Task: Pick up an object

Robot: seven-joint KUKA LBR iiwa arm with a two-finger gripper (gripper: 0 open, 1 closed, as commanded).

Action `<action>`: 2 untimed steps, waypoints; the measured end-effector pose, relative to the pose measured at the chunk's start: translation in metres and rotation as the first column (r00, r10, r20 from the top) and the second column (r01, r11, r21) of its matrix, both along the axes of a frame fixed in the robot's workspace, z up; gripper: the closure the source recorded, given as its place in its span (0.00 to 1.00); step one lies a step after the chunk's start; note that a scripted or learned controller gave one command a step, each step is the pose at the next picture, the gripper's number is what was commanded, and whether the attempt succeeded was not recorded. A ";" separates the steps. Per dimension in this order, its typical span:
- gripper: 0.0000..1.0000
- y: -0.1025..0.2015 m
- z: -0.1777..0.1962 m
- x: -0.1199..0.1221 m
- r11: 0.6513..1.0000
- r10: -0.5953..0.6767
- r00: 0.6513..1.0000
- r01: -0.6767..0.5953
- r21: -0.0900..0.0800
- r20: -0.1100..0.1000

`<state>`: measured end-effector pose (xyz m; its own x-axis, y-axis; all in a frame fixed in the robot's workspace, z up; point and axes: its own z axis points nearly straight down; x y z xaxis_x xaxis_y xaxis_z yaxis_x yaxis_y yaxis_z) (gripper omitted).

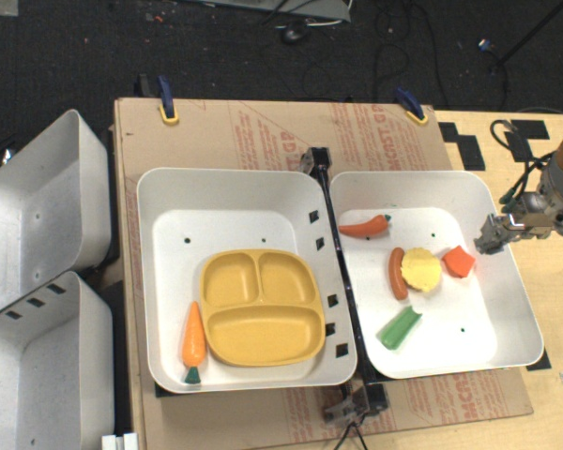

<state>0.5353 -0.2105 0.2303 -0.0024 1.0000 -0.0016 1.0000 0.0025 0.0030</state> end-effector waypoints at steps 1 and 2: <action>1.00 0.062 -0.003 0.015 1.000 0.005 1.000 -0.005 0.004 -0.003; 1.00 0.112 0.000 0.020 1.000 0.005 1.000 -0.005 0.003 -0.003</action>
<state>0.5556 -0.0983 0.2307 -0.0077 1.0000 0.0019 1.0000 0.0077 0.0005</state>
